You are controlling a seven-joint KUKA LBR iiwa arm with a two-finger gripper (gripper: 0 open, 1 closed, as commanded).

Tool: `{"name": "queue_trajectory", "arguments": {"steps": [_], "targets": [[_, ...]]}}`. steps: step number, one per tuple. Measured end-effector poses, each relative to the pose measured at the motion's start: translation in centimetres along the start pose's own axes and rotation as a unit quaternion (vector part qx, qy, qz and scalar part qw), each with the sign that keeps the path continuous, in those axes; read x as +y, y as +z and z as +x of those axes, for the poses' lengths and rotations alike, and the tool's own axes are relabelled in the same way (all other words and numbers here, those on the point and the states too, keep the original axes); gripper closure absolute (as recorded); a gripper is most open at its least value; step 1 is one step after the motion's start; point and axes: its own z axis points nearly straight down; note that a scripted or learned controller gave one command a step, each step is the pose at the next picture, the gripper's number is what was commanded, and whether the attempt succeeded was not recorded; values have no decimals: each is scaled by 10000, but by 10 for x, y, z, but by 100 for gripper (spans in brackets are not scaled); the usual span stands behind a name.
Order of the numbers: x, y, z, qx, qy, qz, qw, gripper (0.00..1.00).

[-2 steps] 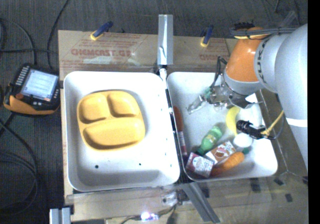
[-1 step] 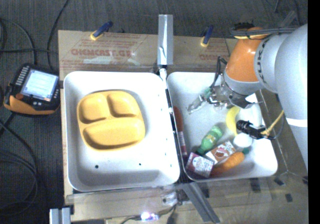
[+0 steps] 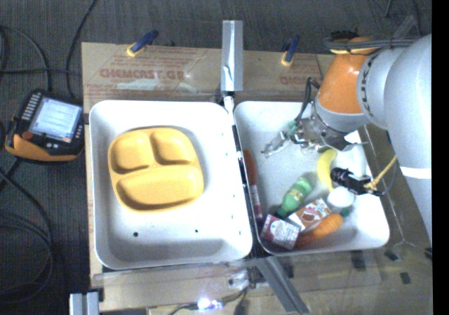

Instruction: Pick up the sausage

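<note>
- The bench (image 3: 140,71) is seen from above, with two shallow white bins set side by side on it; blue clamps (image 3: 142,42) are fixed at its far edge.
- The grey arm (image 3: 407,96), with its orange band (image 3: 344,89), is reached in from the right above the right bin.
- The left bin (image 3: 98,166) is occupied by a yellow divided tray (image 3: 156,168), laid flat near its middle.
- The right bin (image 3: 372,233) is filled with small items, crowded toward its near and right parts.
- The gripper (image 3: 275,146) is held above the far part of the right bin; its fingers (image 3: 270,148) are spread apart, and nothing is seen between them.
- The sausage (image 3: 251,182), a thin dark reddish stick, is laid along the left wall of the right bin, apart from the gripper.
- A green bottle (image 3: 296,194) is laid tilted near the bin's middle.
- A carrot (image 3: 324,227) and a dark red packet (image 3: 280,233) are placed at the near edge, just beside each other.
- A handheld pendant (image 3: 48,126) is set on the floor, left of the bench.
</note>
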Motion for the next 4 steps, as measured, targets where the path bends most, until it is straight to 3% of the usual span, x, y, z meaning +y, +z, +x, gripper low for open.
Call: {"name": "queue_trajectory", "arguments": {"steps": [1,2,3,4], "targets": [[-1,0,-33,-18,-1572,0,9876,0],[2,-1,26,-14,-886,0,9961,0],[28,1,25,-16,-1150,1,9934,0],[18,0,26,-11,-980,-22,9952,0]]}}
